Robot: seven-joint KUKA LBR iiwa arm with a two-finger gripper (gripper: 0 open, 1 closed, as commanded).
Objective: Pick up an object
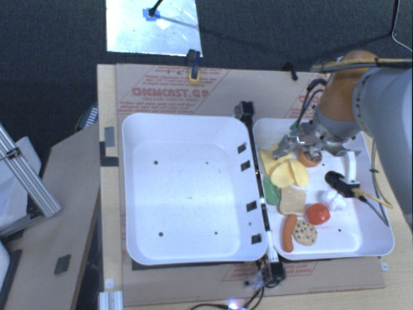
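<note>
The right bin point(371, 237) holds a pile of toy food. Yellow pieces point(284, 171) lie at its left-middle, with a green piece point(271, 193) beside them against the left wall. Below are a bread slice point(292, 201), a red tomato point(317, 214), a sausage point(288, 232) and a cookie point(304, 234). My gripper point(298, 144) hangs low over the upper part of the pile, right above the yellow pieces. An orange-red piece point(312, 159) sits just to its right. Nothing can be seen held.
The left bin point(139, 192) stands beside the right one, with a black-clipped divider point(255, 186) between them. A small white piece point(336, 202) lies right of the tomato. The grey arm point(381, 102) covers the right bin's upper right corner.
</note>
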